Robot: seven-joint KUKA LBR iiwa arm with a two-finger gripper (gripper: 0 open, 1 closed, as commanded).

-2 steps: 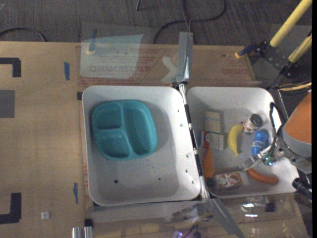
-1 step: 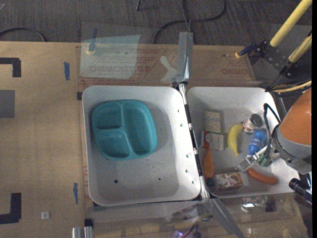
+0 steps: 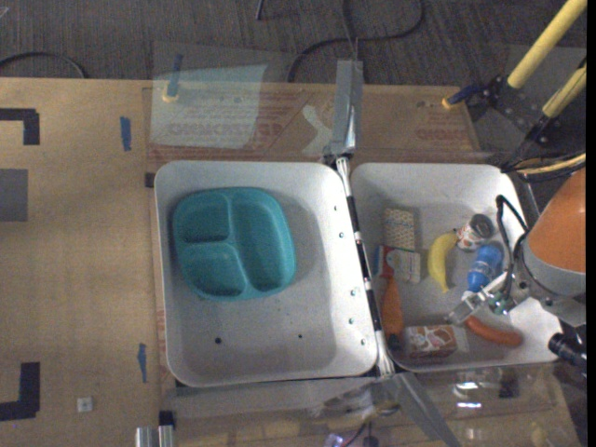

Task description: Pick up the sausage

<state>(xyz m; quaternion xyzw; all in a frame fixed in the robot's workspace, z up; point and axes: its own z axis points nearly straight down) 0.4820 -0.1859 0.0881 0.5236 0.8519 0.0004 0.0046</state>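
Just below the gripper (image 3: 477, 304), in the near right corner of the right bin (image 3: 424, 192), we see the sausage (image 3: 494, 332): a short, smooth, orange-red cylinder with rounded ends, lying flat on the white floor and slanting slightly downward to the right. The metal fingertips hang just above its left end; whether they touch it, and whether they stand parted or closed, we cannot tell. To the gripper's left lies a small rectangular packet (image 3: 430, 340) with a reddish printed face, and beyond it a slim orange carrot-shaped piece (image 3: 392, 307) along the bin's wall. Above the gripper rest a blue bottle (image 3: 479, 270) and a curved yellow banana (image 3: 440, 260), glossy like plastic. Far to the left, the other bin (image 3: 186, 343) holds a teal divided plate (image 3: 233, 241) with rounded corners.
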